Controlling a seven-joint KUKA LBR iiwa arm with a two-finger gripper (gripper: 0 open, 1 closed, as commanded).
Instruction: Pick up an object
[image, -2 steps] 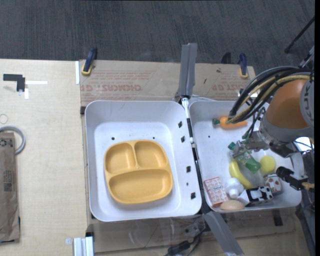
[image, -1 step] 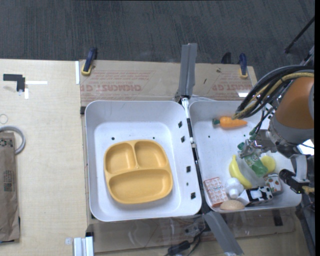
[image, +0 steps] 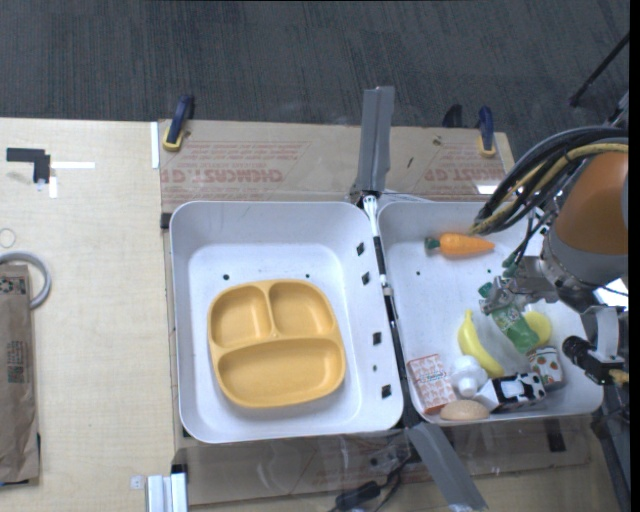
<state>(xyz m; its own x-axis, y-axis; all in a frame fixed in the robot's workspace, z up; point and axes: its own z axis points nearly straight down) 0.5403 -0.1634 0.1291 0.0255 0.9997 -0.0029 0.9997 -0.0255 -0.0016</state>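
My gripper (image: 500, 296) hangs over the right bin (image: 420, 300), down among the objects at its right side. Right beneath it lies a green and clear packet (image: 515, 330) resting against a yellow banana (image: 478, 345). An orange carrot (image: 462, 245) lies at the back of that bin. Along the front wall sit a pink carton (image: 430, 382), a white piece (image: 466, 378), a tan egg-like piece (image: 464, 409) and a black-and-white cow-print carton (image: 525, 385). The arm hides how the fingers stand.
The left bin (image: 200, 250) holds a yellow divided plate (image: 276, 342). A grey divider post (image: 376, 140) stands between the bins at the back. Blue clamps (image: 181, 118) hold cardboard behind the bins. Black and yellow cables (image: 540, 170) arch above the right bin.
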